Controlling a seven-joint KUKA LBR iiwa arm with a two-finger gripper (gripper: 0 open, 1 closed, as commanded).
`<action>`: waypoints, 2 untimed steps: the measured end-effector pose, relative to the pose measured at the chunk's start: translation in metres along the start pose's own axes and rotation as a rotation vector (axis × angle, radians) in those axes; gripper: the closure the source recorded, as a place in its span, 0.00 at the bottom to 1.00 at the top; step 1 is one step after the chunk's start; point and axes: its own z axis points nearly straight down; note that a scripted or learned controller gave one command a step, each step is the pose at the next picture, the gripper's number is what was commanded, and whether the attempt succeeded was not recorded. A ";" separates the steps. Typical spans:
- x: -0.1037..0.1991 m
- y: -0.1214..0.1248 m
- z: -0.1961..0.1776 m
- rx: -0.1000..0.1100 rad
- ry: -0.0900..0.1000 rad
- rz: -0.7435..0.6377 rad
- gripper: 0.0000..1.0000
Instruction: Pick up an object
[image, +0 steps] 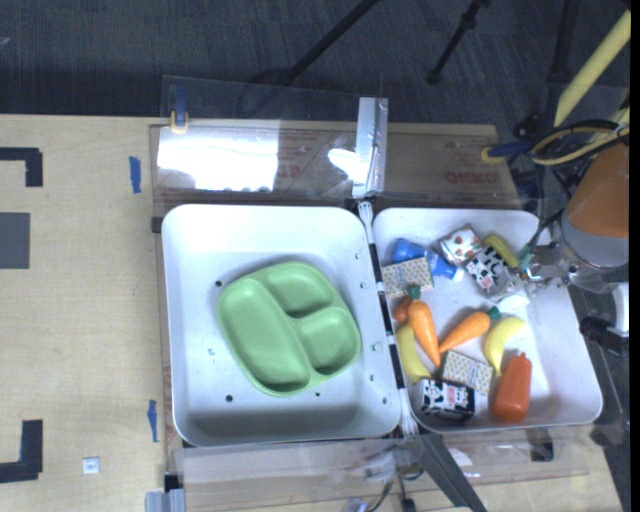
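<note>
The right bin (570, 400) holds several toy foods: two orange carrots (422, 330), a yellow banana (503, 340), a red bottle (512, 388), a black-and-white carton (447, 398), a blue piece (405, 250) and a cow-patterned carton (488, 268). My gripper (527, 268) reaches in from the right and sits low at the bin's upper right. It is just beside the cow-patterned carton, and I see nothing clearly held in it. The orange band (605, 195) of the arm is above it.
The left bin (190, 240) holds a green divided plate (288, 325). A clear panel with a metal post (370, 145) stands behind the bins. Cables and a yellow hose (560, 140) lie at the upper right. Bare white floor shows at the right bin's lower right.
</note>
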 end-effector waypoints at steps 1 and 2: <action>0.004 0.001 0.000 0.001 0.007 -0.004 0.00; 0.001 0.000 -0.009 0.001 0.000 -0.002 1.00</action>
